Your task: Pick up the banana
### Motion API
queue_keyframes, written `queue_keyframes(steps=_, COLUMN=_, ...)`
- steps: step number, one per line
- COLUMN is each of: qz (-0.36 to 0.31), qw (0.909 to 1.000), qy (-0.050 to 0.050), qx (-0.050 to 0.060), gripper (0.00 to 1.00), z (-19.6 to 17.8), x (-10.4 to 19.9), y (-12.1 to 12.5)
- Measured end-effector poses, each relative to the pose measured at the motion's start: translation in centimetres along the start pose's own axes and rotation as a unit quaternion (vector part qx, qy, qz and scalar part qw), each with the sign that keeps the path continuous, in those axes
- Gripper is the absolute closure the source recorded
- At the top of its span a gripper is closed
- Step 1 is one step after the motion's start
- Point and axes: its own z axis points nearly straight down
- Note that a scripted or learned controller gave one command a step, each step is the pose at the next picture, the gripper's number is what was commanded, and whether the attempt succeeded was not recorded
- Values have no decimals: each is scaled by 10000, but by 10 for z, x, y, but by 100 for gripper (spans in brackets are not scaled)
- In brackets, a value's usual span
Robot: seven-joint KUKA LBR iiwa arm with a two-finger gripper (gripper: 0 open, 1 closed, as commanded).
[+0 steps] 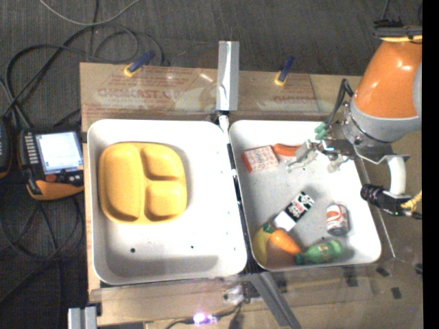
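Gripper (317, 151) sits over the far part of the right bin (370, 242), fingers look spread apart with nothing between them. Banana (263, 239) lies in the near left corner of that bin, touching the carrot (282, 240), well apart from the gripper. Green bottle (321, 251) just beside the carrot. Red soda can (337, 218) and red-white carton (260, 158): labels too small to read. Left bin (164, 252) holds 1 yellow 3-compartment tray (144, 182). Cardboard on the table (158, 91) has faint red print, unreadable.
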Motion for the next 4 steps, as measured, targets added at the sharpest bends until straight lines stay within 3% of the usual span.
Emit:
queue_keyframes(steps=1, qz=-80, qw=10000, qy=-2, qx=12, gripper=0, z=28, x=104, y=-58)
queue_keyframes(steps=2, qz=228, qw=9997, qy=-6, qx=19, gripper=0, z=78, x=176, y=-58)
queue_keyframes(steps=3, qz=1645, qw=9864, qy=21, qx=-55, gripper=0, z=141, x=273, y=31)
queue_keyframes(steps=4, qz=1840, qw=9829, qy=-31, qx=-7, gripper=0, z=46, x=275, y=110)
